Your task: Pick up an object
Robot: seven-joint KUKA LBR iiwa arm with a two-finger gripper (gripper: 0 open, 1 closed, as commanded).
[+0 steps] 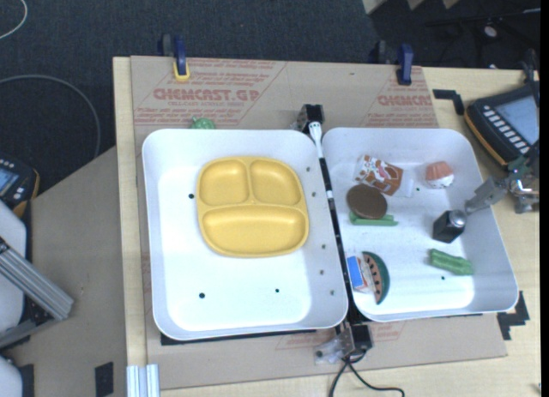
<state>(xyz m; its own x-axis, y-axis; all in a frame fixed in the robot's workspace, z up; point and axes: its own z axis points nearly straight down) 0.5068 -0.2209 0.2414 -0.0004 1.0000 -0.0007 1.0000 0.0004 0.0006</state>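
- The gripper (517, 188) hangs at the right rim of the right bin (412, 245). I cannot tell whether it is spread or pressed together.
- The nearest pickable thing, the green piece (450, 261), lies low on the bin floor, so a shallow descent would likely skid over it.
- The brown disc (367, 202) touches the green stick (373, 220), so a grab there could catch both or push one away.
- The watermelon slice (377, 275) sits by the bin's left wall, which could block a grab.

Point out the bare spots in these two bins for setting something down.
Left bin: a wide bare strip between the yellow plate and the near rim, and a narrower one along the left wall. Right bin is crowded: brown disc, watermelon slice and green piece leave small gaps only.
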